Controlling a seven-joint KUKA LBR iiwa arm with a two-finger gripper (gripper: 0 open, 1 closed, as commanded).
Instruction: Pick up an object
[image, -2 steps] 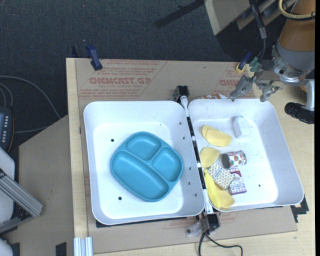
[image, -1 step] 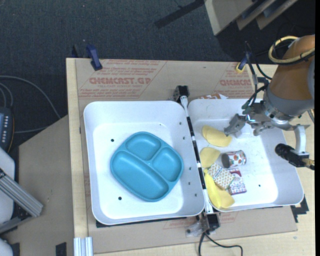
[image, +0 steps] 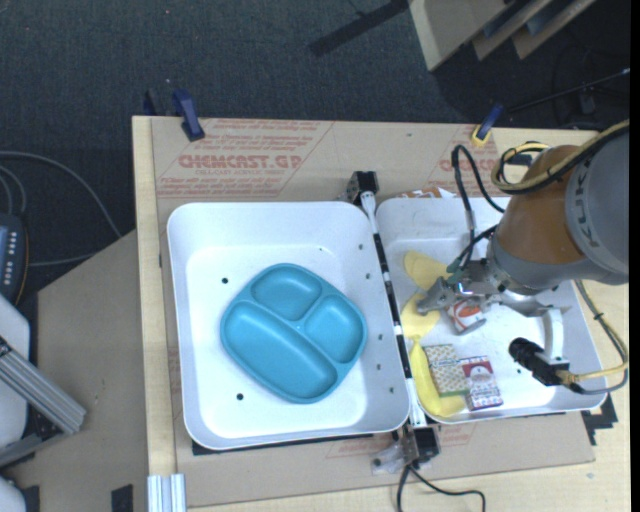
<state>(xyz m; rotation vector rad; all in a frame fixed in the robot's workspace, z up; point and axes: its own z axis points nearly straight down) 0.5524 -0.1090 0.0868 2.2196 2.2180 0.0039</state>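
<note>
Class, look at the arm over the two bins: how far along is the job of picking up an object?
Done: the hand is down in the right bin, among the yellow pieces and a small red and white item. In hand: nothing visibly gripped. Left: grasping and lifting. The blue divided plate lies in the left bin.

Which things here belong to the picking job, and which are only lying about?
Part of the job:
- gripper, down in the right bin
- yellow pieces beside it
- small box
- patterned packet

Lying about:
- blue divided plate in the left bin, far from the gripper
- blue clamps at the board's back edge
</note>
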